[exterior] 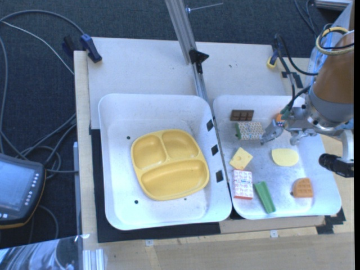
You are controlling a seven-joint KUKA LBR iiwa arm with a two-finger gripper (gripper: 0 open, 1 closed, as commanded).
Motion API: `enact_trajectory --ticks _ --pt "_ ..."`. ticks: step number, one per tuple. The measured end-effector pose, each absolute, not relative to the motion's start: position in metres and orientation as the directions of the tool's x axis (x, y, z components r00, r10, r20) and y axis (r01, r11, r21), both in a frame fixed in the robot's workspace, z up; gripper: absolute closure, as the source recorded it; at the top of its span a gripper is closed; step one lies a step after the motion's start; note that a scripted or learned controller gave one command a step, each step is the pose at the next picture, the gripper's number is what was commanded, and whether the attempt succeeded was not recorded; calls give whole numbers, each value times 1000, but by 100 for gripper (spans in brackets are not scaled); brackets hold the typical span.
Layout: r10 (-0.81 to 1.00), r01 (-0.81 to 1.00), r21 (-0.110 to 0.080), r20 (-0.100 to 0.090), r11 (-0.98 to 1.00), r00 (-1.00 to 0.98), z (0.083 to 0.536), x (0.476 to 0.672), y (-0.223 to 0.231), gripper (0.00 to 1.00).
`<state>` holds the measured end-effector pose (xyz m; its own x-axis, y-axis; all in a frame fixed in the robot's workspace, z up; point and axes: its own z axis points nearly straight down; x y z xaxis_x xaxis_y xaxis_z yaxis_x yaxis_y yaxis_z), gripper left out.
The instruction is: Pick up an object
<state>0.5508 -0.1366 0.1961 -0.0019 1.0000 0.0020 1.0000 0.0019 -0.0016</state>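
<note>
Starting at the left, we see the left bin (112, 151), shallow, white and round-cornered, holding a glossy yellow plastic divided plate (170, 164) with two small compartments at its far side and one long one nearer us. Past the middle divider comes the right bin (329, 201), whose floor looks faintly speckled. Along its left part lie a flat brown chocolate bar (242, 115) scored into squares, a pale bumpy block (251, 130) just below it, a yellow cheese wedge (241, 158), a small red-and-white printed carton (243, 184) and a green stick-shaped piece (264, 197) (lying at a slant beside the carton). Further right rest a smooth pale-yellow oval slice (285, 157) and an orange-brown, toast-like piece (302, 188) with a rough surface. The gripper (274, 129) sits low over the bin just right of the bumpy block and above the oval slice, with nothing visibly between its metal fingers; we cannot tell whether they are spread or closed. The grey arm (332, 89) bulks in from the right.
</note>
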Motion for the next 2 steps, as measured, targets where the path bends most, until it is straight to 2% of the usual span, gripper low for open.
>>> enact_trajectory --ticks 1,2 --pt "1000 1000 -1 2 1 -1 196 551 -137 0" --pt "1000 1000 -6 2 1 -1 154 551 -134 0"
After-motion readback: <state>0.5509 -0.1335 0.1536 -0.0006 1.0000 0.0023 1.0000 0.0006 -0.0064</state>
